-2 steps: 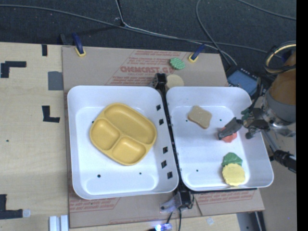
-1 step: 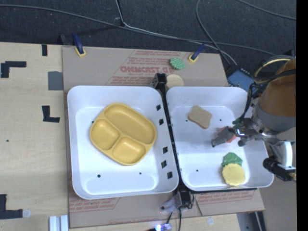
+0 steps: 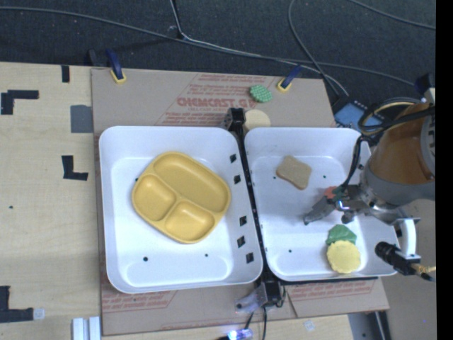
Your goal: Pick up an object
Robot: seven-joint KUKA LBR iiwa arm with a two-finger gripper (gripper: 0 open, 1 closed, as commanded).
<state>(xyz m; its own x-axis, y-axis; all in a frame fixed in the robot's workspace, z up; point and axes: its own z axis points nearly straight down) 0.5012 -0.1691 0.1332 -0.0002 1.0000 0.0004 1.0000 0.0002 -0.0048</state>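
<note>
Left bin (image 3: 113, 190) holds a smooth yellow plastic plate (image 3: 181, 197) with three compartments, rounded corners, lying tilted. Right bin (image 3: 311, 139): tan bread-shaped slice (image 3: 294, 171), matte, near the back; gripper (image 3: 320, 213) low over the bin floor, fingers spread open, gripping nothing; bumpy yellow round piece (image 3: 344, 256) with green piece (image 3: 341, 232) touching it, just right of and nearer than the fingertips

A light wooden bench (image 3: 42, 190) has black marks on it. A brown cardboard sheet (image 3: 205, 98) with red print lies on top. Two blue and yellow clamps (image 3: 115, 68) hold its back edge. Behind is dark carpet (image 3: 226, 13) with thin cables (image 3: 212, 44).
</note>
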